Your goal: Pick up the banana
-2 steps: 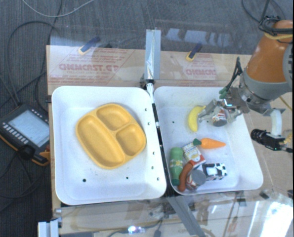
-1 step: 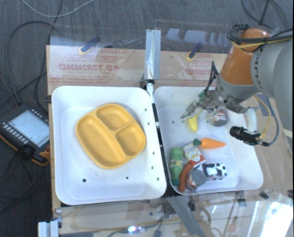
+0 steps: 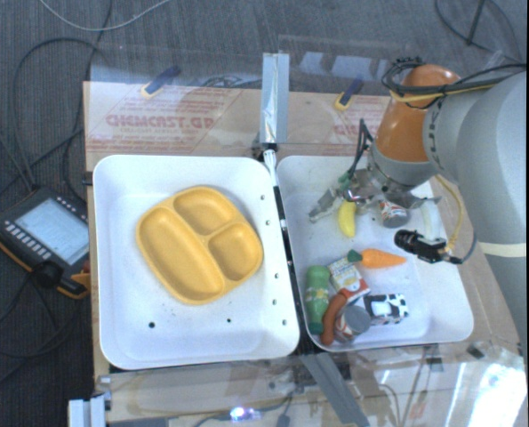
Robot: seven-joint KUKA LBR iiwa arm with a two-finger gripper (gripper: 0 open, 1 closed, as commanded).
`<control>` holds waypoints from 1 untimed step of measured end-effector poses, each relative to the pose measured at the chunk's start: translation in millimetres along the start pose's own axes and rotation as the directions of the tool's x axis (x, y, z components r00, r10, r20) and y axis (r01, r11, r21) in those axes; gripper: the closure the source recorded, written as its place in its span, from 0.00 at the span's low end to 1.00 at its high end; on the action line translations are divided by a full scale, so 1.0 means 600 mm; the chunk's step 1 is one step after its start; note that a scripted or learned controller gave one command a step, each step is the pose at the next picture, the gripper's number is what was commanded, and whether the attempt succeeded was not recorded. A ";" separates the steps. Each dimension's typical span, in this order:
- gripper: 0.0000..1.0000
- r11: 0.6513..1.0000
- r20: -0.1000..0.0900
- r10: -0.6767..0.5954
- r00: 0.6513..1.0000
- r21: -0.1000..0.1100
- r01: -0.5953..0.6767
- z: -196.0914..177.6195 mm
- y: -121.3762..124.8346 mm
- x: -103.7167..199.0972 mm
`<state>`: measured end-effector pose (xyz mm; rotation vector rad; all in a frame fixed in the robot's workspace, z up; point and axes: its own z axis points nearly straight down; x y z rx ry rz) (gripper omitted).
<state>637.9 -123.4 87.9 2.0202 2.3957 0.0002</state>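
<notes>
the gripper point(image 3: 342, 199) reaches into the right bin point(image 3: 442, 323) near its back edge, fingers spread, one metal finger point(image 3: 323, 208) angled toward the left wall. the banana point(image 3: 347, 220) lies just beneath them, touching the fingertips but not visibly clamped.

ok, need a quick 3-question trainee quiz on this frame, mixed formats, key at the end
1. True or false: the yellow divided plate lies in the same bin as the banana.
2. Which lies nearest the banana? A) carrot B) green toy C) black-and-white cow toy
3. Fill in: the gripper hovers over the ___ bin as seen from the camera.

Key: 1 false; 2 A; 3 right.
</notes>
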 end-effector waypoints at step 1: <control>1.00 1.000 -0.003 0.000 1.000 0.002 0.000 -0.010 0.000 0.001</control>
